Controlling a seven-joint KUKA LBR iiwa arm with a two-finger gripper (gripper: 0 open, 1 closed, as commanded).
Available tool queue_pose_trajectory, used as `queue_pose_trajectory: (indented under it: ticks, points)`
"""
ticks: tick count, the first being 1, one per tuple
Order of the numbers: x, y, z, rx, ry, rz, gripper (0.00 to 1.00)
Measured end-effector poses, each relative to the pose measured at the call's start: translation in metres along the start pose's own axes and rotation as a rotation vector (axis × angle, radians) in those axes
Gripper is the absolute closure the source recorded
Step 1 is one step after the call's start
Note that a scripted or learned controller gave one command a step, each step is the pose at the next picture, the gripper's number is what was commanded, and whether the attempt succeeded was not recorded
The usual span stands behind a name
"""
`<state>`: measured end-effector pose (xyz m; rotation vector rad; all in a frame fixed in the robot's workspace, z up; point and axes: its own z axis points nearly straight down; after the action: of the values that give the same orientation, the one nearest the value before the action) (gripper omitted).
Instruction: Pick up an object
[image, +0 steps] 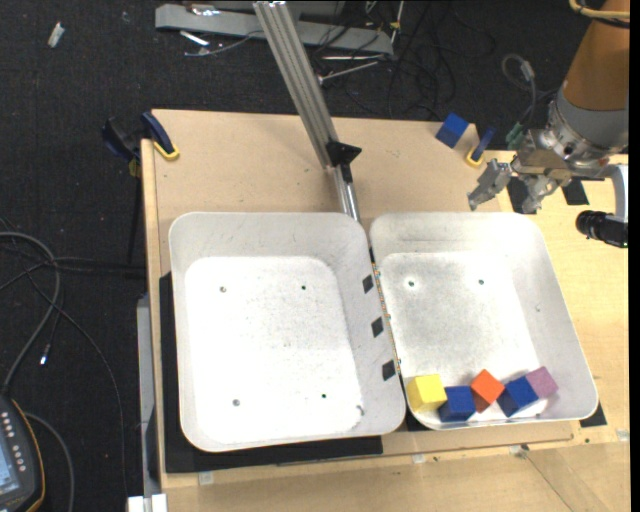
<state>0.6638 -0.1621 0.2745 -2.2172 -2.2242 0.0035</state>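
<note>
My gripper (508, 190) hovers above the far rim of the right bin (560, 300), fingers spread apart and holding nothing. The yellow (427, 389), blue (459, 402), orange (487, 387), second blue (518, 394) and purple (541, 381) blocks sit clustered along that bin's near edge, well apart from me.

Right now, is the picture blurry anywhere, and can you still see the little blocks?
In the camera view, the gripper at the top right looks a bit soft; the yellow block and orange block are sharp, and the right bin is evenly lit, without glare.
</note>
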Motion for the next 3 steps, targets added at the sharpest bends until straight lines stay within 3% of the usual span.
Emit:
queue_pose_trajectory:
  ticks: [1,2,3]
  points:
    - [0.054,-0.014,0.086,0.006,0.004,-0.003,0.0]
    - [0.06,-0.027,0.126,0.002,0.001,0.004,0.0]
    - [0.044,-0.004,0.126,-0.006,0.0,0.004,0.0]
